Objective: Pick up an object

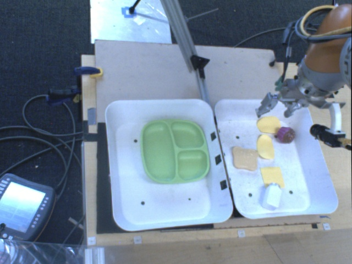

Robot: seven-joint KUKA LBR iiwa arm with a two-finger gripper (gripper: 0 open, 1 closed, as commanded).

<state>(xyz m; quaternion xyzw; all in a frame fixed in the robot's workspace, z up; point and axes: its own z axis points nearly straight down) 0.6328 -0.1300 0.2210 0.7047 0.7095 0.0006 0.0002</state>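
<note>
Several small objects lie in the right bin (316,169): a yellow oval piece (268,125), a purple ball (285,135), a second yellow oval (265,146), a tan toast-shaped piece (245,158), a yellow square (272,176) and a white bottle (271,196). My gripper (278,106) hangs over the bin's back part, just above the first yellow oval. Its two fingers stand apart, open, with nothing between them.
The left bin (124,147) holds a green divided plate (175,150). A slanted metal pole (181,29) crosses the bench behind the bins. Cables and a teach pendant (22,205) lie on the floor at left.
</note>
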